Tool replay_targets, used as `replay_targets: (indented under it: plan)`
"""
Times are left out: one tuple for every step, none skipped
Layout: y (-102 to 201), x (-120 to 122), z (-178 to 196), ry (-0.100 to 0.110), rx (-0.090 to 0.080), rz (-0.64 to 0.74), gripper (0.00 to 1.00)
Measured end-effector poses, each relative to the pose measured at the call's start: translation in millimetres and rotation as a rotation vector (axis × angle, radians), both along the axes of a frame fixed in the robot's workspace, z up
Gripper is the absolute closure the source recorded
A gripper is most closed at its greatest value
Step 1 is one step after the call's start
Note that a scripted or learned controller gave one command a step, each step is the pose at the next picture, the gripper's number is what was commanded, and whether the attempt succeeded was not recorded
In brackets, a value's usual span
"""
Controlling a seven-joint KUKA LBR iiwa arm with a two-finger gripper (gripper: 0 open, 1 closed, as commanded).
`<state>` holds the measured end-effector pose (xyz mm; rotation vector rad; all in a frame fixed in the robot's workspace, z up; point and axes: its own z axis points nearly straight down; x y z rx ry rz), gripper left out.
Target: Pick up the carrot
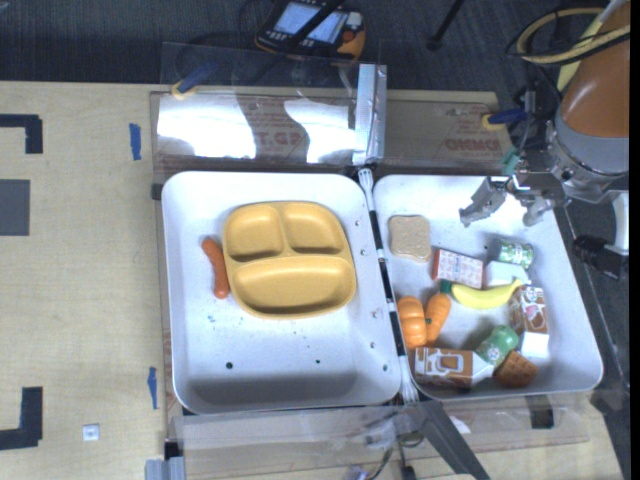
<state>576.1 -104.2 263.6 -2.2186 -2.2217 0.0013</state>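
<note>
From the camera view, the gripper (510, 200) hangs over the upper part of the right bin (580, 368), its two fingers spread apart with nothing between them. The carrot (437, 311) lies lower in that bin, just left of the banana (482, 294), and appears to touch a rounder orange item (411, 320) on its own left, though the blur makes the contact hard to confirm. Above the banana's left end sits a small red-and-white carton (459, 267); below the banana lies a brown milk carton (444, 364).

The step in hand is the approach. To do it well, the arm probably needs to travel down-left past the banana, turn the fingers so they straddle the carrot across its narrow width, and descend between the banana and the orange item without nudging either. Closing too early risks catching the banana's tip.
</note>
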Motion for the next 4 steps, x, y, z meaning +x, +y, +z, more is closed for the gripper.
replay_targets:
  plan:
    - [9.9, -62.2, -124.3, -0.002, 0.0, 0.196, 0.0]
    - [-2.4, -94.8, -176.6, -0.011, -0.006, 0.038, 0.0]
    - [-2.4, -94.0, -166.5, -0.014, -0.005, 0.036, 1.0]
    - [35.9, -54.5, -79.7, -0.001, -0.002, -0.281, 1.0]
